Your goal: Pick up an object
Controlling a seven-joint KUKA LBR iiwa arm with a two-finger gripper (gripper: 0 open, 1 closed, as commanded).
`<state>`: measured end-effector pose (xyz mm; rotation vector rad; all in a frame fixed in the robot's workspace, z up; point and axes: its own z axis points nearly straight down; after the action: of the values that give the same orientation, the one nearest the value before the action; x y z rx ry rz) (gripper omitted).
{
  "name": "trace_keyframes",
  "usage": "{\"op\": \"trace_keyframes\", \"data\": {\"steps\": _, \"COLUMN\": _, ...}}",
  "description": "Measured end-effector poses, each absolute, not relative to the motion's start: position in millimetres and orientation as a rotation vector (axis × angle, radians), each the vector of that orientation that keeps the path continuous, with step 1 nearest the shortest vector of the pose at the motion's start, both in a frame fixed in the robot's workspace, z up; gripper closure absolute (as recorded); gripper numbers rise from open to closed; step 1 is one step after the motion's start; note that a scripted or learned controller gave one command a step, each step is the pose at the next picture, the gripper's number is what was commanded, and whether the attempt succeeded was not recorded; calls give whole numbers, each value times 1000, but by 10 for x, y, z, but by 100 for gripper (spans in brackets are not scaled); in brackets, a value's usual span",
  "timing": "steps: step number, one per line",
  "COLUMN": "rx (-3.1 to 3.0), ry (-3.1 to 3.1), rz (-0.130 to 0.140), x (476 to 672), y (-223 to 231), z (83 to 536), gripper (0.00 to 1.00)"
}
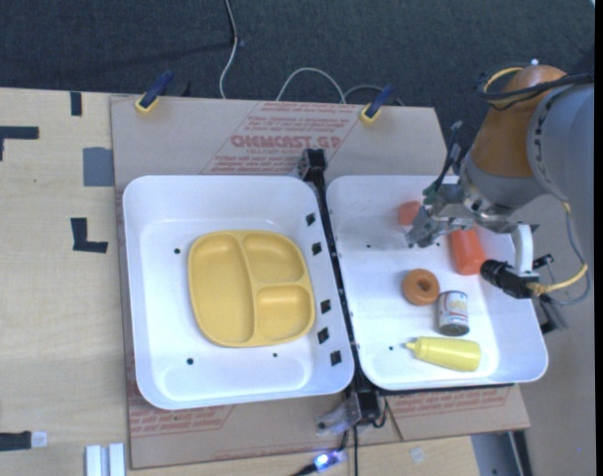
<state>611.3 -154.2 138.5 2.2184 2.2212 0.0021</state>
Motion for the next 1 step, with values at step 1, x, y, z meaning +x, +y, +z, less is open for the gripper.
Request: {"op": "trace_keyframes", "data": {"steps": 1, "rx": 2218, "ry": 2220, "rz": 3, "x": 6022, "y": -1545, "z": 1929, "gripper": 100}}
